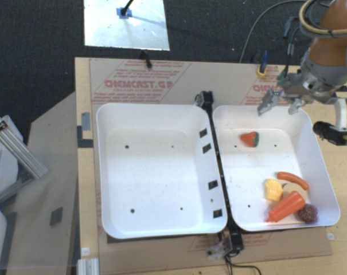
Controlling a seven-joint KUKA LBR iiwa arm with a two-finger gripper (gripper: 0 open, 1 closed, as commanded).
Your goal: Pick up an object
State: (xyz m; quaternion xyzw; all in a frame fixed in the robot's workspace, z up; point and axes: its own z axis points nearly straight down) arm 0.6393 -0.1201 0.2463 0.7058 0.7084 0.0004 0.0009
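Upper right of the frame: grey arm point(328, 44) with an orange band, reaching in from the right. Below it, the gripper point(281, 104), up over the far rim of the right bin point(319, 153). Two fingers spread wide apart, pointing down, holding nothing.

Inside the right bin, near its upper middle: a small red strawberry toy point(249, 138), alone, lower left of the gripper and not touching it.

Down in the lower right corner of that bin, a little heap: a yellow corn piece point(273, 189), an orange sausage toy point(292, 180) just above it, a big orange carrot point(286, 206) below, and a dark purple berry point(307, 213) right beside the carrot.

Left of the middle: the left bin point(156, 171), white, touching the right bin along a black strip. Under both, a brown board point(139, 76) with red letters.
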